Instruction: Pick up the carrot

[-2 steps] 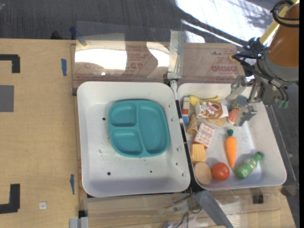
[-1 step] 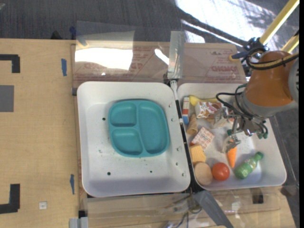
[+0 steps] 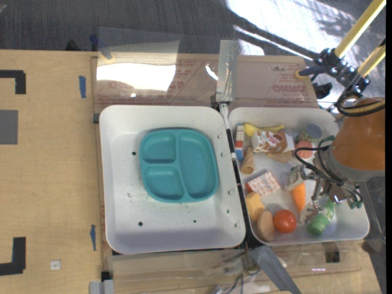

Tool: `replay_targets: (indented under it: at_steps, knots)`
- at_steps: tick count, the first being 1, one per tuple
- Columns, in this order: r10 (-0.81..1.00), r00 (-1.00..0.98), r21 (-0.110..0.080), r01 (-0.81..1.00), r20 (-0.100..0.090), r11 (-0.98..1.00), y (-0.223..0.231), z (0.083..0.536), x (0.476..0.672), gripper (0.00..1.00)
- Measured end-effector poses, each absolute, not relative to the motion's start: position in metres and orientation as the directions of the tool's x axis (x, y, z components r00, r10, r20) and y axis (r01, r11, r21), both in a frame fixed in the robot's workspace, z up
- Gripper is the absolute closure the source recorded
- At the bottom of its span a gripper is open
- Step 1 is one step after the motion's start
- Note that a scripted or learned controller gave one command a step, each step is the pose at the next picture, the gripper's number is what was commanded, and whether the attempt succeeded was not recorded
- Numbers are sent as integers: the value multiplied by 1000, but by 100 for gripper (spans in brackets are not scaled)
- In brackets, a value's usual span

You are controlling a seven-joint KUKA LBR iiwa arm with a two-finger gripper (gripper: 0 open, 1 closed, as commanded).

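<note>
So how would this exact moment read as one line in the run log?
phase: reaching | gripper: over right white bin | small orange carrot: lying in bin, beside gripper, not lifted

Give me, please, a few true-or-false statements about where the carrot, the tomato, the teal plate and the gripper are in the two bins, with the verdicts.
1. The carrot lies in the right bin. True.
2. The teal divided plate sits in the same bin as the carrot. False: it sits in the left bin.
3. The tomato lies nearer the camera than the carrot. True.
4. The gripper hangs over the left bin. False: it is over the right bin, just beside the carrot.
5. The carrot is lifted clear of the bin. False: it lies among the other items on the bin floor.
</note>
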State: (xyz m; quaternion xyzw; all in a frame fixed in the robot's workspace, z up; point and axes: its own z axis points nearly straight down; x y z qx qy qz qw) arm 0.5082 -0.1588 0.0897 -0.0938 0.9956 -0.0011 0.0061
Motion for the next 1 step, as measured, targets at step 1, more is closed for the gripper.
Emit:
replay_targets:
  at_steps: [1]
  knots:
    - [-191, -981, -9, -191, -25, 982, -157, 103, 513, 100]
